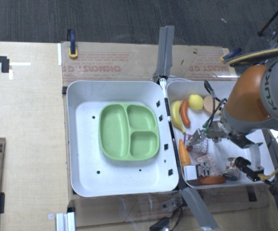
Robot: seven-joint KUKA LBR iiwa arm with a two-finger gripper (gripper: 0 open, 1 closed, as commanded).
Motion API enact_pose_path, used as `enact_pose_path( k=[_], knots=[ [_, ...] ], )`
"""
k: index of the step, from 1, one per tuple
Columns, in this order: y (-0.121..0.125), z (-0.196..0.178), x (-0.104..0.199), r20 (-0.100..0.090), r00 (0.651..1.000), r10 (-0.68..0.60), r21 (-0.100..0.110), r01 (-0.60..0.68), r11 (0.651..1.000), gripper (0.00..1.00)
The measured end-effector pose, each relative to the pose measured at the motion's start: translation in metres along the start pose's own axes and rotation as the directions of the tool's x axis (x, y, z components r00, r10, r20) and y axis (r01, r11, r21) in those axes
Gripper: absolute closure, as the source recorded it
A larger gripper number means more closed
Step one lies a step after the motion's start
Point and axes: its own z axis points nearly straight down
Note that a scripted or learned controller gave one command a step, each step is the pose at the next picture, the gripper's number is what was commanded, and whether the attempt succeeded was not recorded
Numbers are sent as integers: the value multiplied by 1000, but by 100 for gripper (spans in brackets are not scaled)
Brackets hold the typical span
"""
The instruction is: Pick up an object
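Gripper (195, 139), finger state indeterminable, low in the right bin (254, 179) near a banana (176, 115); green divided plate (129, 131) lies in the left bin (81, 143).

End effector (196, 139) low in right bin (216, 85) among toy food; green divided plate (129, 131) in left bin (81, 143)

Even, bright overhead light, soft shadows inside the white bins (74, 143), mild overall softness.

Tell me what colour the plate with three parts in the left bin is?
The divided plate is light green, seen plainly in the camera view.
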Motion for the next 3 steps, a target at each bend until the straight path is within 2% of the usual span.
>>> enact_pose_path(
  k=[1, 2, 3],
  knots=[
    [1, -10, -1, 3, 1000, 5, -3, -4, 1000, 100],
    [4, -127, 33, 3, 959, 282, 10, -282, 959, 100],
    [15, -94, 90, 3, 956, 293, 13, -293, 956, 100]
  ],
)
